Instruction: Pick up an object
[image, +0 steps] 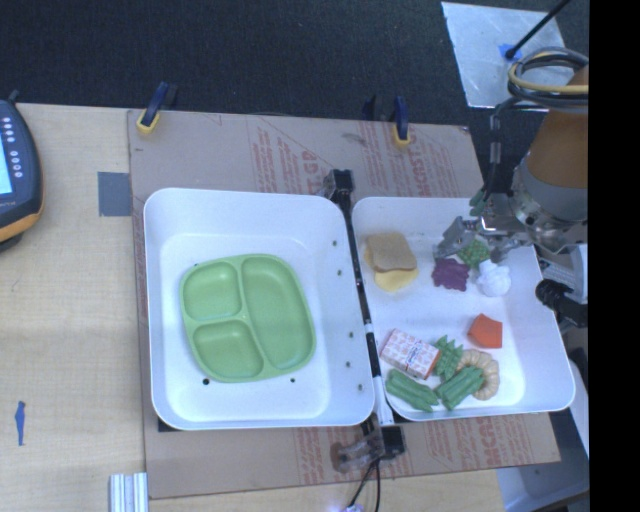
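My gripper (478, 238) is low over the back of the right bin (530, 400), hanging from the grey arm with the orange band at the right edge. Its fingers look spread, and a small green leafy piece (472, 252) lies just under them; I cannot see it clamped. Just in front lie a purple toy (450, 273) and a white lump (493, 280). Further left is a tan and yellow sandwich piece (391, 262). Nearer the front are an orange-red block (485, 331), a red-and-white box (409, 353), green bean pods (440, 385) and a shrimp (486, 372).
The left bin (160, 300) holds a green three-compartment plate (247, 317). A black divider with clips runs between the bins. Blue and yellow clamps hold the cardboard at the back. A handheld controller (15, 170) lies at the far left.
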